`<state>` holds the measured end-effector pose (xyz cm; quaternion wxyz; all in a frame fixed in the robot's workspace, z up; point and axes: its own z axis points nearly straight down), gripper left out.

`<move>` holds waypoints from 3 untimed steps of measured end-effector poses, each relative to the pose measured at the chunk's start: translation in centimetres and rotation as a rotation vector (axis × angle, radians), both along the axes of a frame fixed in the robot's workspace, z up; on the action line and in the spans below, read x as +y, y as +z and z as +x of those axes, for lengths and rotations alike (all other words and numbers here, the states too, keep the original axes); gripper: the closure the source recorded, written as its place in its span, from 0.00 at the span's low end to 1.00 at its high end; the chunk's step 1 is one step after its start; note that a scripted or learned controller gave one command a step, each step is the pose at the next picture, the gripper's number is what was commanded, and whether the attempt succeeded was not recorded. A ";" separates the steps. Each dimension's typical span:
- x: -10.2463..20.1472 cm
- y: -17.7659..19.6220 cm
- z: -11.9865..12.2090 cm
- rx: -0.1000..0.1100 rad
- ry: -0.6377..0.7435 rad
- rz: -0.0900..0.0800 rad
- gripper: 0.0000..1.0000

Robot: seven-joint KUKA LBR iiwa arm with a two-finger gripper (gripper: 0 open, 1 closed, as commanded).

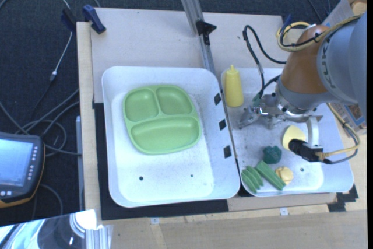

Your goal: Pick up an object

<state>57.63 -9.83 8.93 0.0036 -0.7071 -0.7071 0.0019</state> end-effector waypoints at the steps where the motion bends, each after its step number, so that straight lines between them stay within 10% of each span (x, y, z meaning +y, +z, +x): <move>1: 0.0 1.5 0.2 -0.008 0.000 0.000 1.00; 3: -0.4 13.8 1.9 -0.016 0.001 -0.004 1.00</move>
